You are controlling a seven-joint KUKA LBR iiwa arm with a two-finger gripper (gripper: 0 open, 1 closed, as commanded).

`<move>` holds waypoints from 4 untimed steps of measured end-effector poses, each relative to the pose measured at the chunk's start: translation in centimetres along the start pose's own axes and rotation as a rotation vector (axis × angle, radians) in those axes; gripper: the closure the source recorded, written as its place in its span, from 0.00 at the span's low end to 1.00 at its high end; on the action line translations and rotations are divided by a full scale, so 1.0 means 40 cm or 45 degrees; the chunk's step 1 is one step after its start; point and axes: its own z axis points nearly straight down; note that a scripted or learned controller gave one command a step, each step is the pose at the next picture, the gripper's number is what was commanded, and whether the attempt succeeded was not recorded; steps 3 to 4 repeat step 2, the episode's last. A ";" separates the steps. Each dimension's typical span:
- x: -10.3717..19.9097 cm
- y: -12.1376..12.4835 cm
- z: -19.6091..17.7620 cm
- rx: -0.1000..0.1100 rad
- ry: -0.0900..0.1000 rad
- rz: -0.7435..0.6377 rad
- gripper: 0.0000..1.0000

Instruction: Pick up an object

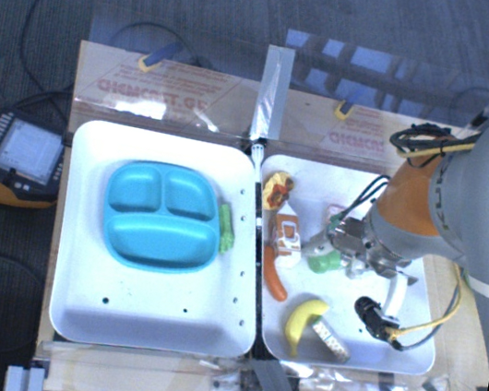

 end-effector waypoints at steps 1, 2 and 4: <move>0.007 0.000 -0.024 0.001 0.004 -0.003 1.00; 0.165 0.009 -0.410 0.014 0.001 -0.080 1.00; 0.165 0.009 -0.410 0.014 0.001 -0.080 1.00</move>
